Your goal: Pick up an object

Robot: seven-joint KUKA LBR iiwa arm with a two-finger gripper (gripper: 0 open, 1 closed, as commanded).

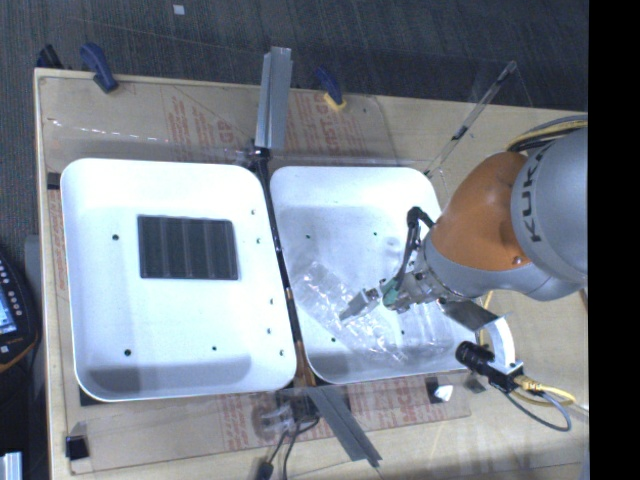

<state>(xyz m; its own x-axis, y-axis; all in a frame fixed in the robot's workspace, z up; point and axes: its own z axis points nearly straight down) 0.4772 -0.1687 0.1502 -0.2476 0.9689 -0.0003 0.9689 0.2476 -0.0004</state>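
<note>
A crumpled clear plastic bag or wrapper (pixel 345 308) lies in the near part of the right bin (pixel 330 193). My gripper (pixel 362 303) reaches in from the right and hangs low over this clear plastic, its tip pointing left. Whether anything sits between the fingers cannot be made out. A dark grey ribbed rectangular slab (pixel 188 247) lies flat in the middle of the left bin (pixel 100 198).
The grey divider bar (pixel 272 98) runs between the bins at the back, with blue clamps (pixel 98 68) along the bench's far edge. The arm's orange band (pixel 480 218) and grey body cover the right bin's right side.
</note>
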